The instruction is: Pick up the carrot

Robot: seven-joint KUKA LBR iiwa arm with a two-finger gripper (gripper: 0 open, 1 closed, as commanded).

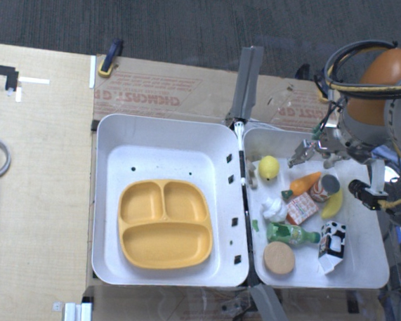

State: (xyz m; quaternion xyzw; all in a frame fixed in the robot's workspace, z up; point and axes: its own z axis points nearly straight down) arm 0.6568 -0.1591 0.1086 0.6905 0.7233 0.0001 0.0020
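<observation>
Claw (pixel 313 151) hangs open, holding nothing; carrot (pixel 304 184) lies just below it.

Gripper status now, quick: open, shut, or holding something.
Gripper: cannot be told from this view. It hangs over the far end of the right bin, apart from the carrot, nothing seen held.

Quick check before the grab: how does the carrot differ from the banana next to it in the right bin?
The carrot is orange; the banana is yellow. The carrot tapers to a point and lies slanted toward the bin's middle, while the banana is curved and lies closer to the bin's right side. The carrot sits nearer the claw than the banana does. Both lie flat in the right bin, beside the same can.
</observation>
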